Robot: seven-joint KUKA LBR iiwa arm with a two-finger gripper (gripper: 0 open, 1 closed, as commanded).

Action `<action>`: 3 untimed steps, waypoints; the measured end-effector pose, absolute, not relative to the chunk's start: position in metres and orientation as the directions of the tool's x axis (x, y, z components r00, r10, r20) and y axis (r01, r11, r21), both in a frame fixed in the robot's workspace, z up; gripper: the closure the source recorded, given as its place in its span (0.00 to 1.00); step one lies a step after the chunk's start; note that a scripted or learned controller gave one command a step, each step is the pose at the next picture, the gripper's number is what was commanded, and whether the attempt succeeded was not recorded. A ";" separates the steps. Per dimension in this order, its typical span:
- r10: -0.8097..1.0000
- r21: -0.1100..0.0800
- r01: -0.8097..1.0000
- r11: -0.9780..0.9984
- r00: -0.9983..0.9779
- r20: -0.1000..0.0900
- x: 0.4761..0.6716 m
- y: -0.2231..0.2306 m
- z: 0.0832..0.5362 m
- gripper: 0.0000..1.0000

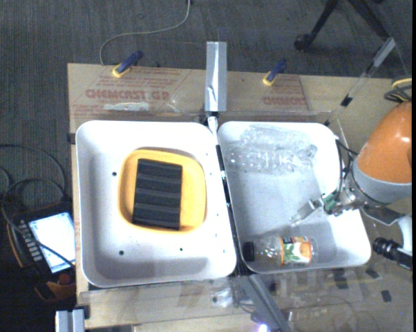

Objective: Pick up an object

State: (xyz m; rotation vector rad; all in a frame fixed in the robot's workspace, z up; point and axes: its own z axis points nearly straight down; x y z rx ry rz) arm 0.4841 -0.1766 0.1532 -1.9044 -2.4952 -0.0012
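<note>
The gripper [306,213] is seen low in the right bin [346,254]; its state cannot be told. Just below it a small clear bottle [280,250] with an orange label lies on its side. It is judged light, smooth, prone to rolling; a mid-body grasp is advised.

A yellow tray [163,189] is lying in the left bin [97,254] — a small bottle [284,250] and a crumpled clear bottle [273,151] are lying in the right bin [263,199].
</note>
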 end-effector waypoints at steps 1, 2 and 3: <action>0.946 0.009 0.946 0.325 -0.325 -0.008 0.487 -0.141 0.091 0.00; 0.992 -0.001 0.992 0.126 -0.126 0.001 0.492 -0.172 0.095 0.00; 0.992 0.000 0.992 0.128 -0.128 0.004 0.493 -0.170 0.104 1.00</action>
